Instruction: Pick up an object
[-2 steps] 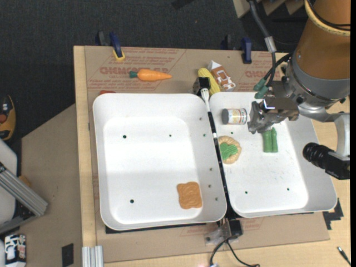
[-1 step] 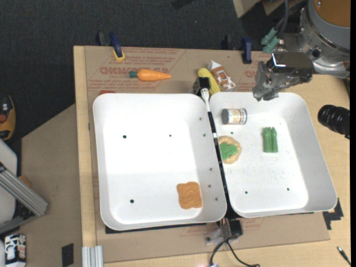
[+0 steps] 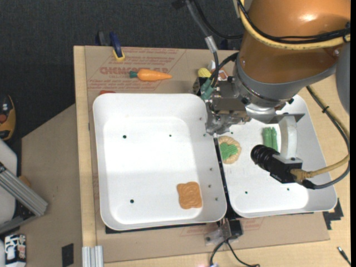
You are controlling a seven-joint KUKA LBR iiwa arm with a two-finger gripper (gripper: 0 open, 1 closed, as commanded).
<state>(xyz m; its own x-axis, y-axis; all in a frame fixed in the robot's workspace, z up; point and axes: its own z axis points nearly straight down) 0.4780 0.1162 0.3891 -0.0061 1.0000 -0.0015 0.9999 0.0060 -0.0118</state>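
Round biscuit with a green top [image 3: 228, 149] — lying flat in the right bin [image 3: 311, 202], close to the wall shared with the left bin [image 3: 105, 166]. Likeliest target by nearness alone. Sits just below and a little to the right of the gripper [image 3: 216, 128] in the camera view, near it but apparently apart. Hard to judge the height between them from this slant.

Gripper state: cannot tell whether released or clenched, hidden as it is under the bulk of the wrist. Nothing seen held.

Round in outline, so no long axis to line up with and probably no wrist turn needed. Seemingly just a short shift toward the lower right, then a straight descent. Some risk from the bin wall beside it, crowding one side of any grasp.

Farther off in the same bin: a green piece [image 3: 270, 136] and a white curved piece [image 3: 288, 139], side by side, both running roughly up and down the view. Well apart in the left bin — an orange square toy [image 3: 189, 195]. Outside both bins, on the cardboard beyond, a toy carrot [image 3: 151, 75], pointing right.
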